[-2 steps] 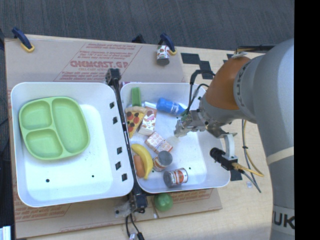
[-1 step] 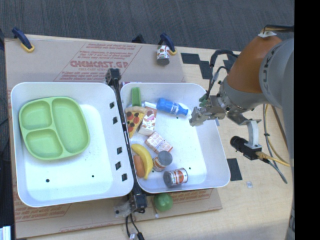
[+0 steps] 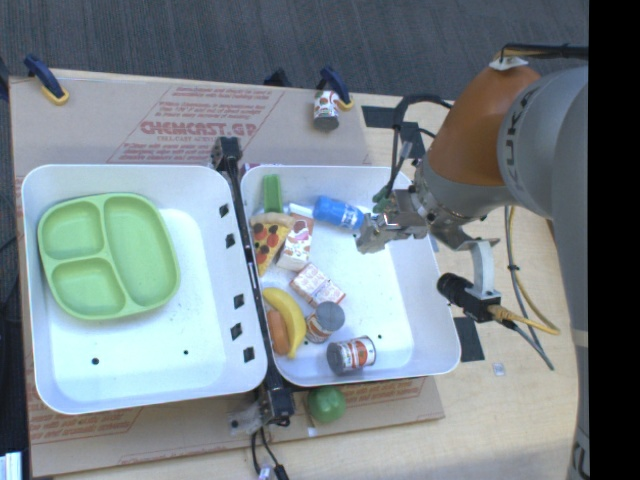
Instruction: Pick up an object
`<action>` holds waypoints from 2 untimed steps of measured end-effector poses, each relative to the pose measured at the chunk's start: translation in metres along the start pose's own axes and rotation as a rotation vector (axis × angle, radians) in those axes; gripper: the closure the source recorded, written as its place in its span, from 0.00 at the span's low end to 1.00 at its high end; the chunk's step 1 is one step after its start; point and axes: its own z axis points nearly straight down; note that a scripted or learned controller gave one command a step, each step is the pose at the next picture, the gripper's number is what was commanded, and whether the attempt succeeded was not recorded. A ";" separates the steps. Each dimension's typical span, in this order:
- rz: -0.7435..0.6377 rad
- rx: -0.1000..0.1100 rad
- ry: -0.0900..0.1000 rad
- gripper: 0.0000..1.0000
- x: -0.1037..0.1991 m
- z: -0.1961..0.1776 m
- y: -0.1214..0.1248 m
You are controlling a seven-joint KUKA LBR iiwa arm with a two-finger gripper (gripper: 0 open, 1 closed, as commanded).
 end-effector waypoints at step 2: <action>0.000 -0.002 -0.001 0.00 -0.020 0.004 0.065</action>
